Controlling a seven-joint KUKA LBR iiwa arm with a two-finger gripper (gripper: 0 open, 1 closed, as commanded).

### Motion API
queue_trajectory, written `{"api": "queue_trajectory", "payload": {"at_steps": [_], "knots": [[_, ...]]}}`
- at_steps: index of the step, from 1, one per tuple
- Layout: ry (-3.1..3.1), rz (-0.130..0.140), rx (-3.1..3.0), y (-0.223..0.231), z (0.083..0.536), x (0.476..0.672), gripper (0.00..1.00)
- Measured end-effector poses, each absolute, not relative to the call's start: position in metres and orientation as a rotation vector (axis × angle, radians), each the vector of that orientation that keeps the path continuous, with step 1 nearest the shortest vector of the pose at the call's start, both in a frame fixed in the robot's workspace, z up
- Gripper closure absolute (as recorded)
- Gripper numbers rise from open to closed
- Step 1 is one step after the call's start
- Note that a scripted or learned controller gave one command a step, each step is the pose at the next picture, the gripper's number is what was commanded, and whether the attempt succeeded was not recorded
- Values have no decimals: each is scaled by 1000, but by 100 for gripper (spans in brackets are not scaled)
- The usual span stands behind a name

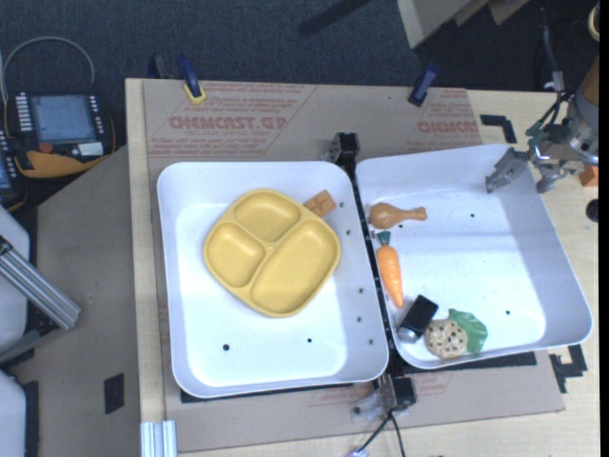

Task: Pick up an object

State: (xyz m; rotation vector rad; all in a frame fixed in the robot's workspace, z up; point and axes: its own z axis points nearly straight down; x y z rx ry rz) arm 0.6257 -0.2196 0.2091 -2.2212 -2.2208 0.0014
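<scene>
Clearly our end effector [521, 169], its prongs spread and holding nothing, hangs over the right bin's [533, 255] far rim, well apart from the drumstick [395, 215], carrot [389, 272] and cookie [443, 338] crowding the opposite wall, so we judge a descent risks striking the wall or nudging neighbours.

Even overhead light falls bright on the white bins [266, 369], which glare faintly left of the jaws. Soft shadows hug the yellow divided plate [272, 251]. Focus is slightly soft; the dark floor [238, 17] stays dim.
</scene>
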Motion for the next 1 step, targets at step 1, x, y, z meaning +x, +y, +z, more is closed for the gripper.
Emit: {"api": "queue_trajectory", "payload": {"at_steps": [1], "knots": [[-2223, 0, -2222, -220, 210, 626, 0]]}}
